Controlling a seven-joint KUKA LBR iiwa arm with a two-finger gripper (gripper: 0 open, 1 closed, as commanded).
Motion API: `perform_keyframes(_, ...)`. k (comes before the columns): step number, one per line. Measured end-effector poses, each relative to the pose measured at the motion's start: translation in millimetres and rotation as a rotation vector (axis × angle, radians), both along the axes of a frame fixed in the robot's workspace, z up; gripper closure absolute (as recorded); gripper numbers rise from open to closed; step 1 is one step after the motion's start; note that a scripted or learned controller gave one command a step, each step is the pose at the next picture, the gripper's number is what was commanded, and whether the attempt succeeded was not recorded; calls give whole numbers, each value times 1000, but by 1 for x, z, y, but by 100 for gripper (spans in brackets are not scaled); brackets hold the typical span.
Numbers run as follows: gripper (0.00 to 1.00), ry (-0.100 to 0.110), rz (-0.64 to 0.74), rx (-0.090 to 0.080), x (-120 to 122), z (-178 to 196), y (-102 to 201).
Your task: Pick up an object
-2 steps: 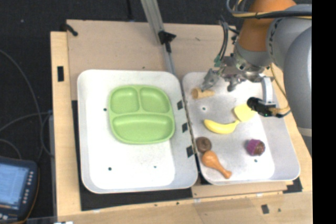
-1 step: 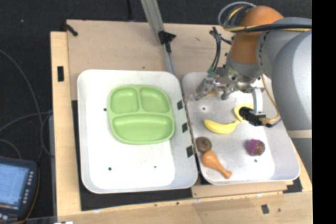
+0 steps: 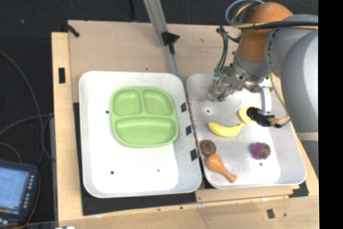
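My gripper [image 3: 216, 93] hangs over the far left part of the right bin [image 3: 286, 174], above bare floor. A yellow banana [image 3: 225, 129] lies in the middle of that bin, a short way nearer the front than the gripper. A brown round piece [image 3: 207, 147] sits by the bin's left wall, and just in front of it lies an orange-brown drumstick [image 3: 220, 167]. Near the front right of the bin rests a small purple fruit [image 3: 260, 150]. None of these things touches the gripper.
The left bin [image 3: 96, 174] holds a green divided plate [image 3: 144, 117] in its far half. A slanted metal rail [image 3: 153, 0] rises behind the bins. The grey arm [image 3: 292, 78] covers the far right side of the right bin.
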State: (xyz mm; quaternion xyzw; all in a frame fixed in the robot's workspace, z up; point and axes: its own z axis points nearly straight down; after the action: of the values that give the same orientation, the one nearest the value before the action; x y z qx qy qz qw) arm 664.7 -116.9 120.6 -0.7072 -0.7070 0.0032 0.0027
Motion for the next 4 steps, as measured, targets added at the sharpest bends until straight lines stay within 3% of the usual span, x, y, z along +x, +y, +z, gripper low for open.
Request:
perform_keyframes(2,100,-16,3,-1,6,115,-9)
perform_keyframes(3,100,-11,4,-1,7,118,-10)
perform_keyframes(4,100,-9,5,1,7,119,31)
